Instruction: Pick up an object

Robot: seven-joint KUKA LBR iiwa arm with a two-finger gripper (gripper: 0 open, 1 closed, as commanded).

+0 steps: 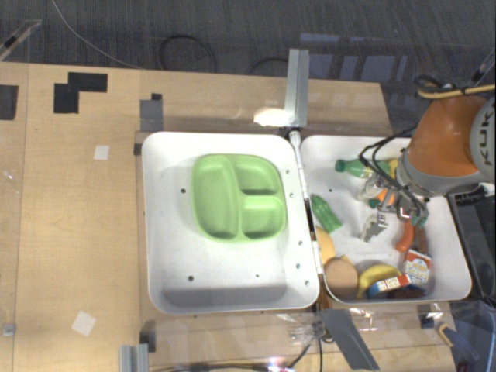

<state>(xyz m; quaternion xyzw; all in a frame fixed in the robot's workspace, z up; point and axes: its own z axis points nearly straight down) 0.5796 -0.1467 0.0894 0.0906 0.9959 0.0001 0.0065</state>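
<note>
Gripper (377, 227) low over right bin (457, 231), finger state unclear. Objects in bin: green bottle (353, 167) far, banana (377, 273) near. Green tray (237, 196) in left bin (167, 208).

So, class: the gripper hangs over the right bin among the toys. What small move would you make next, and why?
Probably lower the gripper straight down and slightly toward the green object by the bin divider. It hovers above bare floor of the right bin with nothing visibly between its fingers, and that green piece lies apart from the crowded pile at the bin's near edge.
</note>
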